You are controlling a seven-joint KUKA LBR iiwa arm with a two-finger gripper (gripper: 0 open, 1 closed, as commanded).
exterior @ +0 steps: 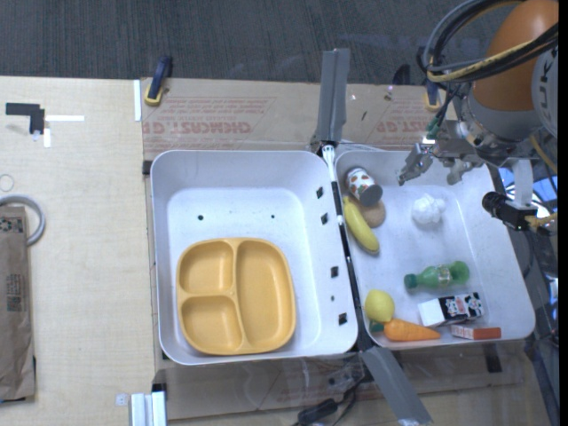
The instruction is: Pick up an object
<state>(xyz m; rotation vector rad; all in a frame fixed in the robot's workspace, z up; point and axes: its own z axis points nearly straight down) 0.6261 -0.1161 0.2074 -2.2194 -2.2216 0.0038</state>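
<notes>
Gripper (433, 169) upper right of frame, fingers spread, nothing between them, above white crumpled ball (428, 209) in right bin (510, 238).

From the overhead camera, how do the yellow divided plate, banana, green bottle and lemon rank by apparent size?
1. Yellow divided plate, by far the largest.
2. Banana and green bottle look about equally long; too close to rank.
3. Lemon, smallest.
</notes>
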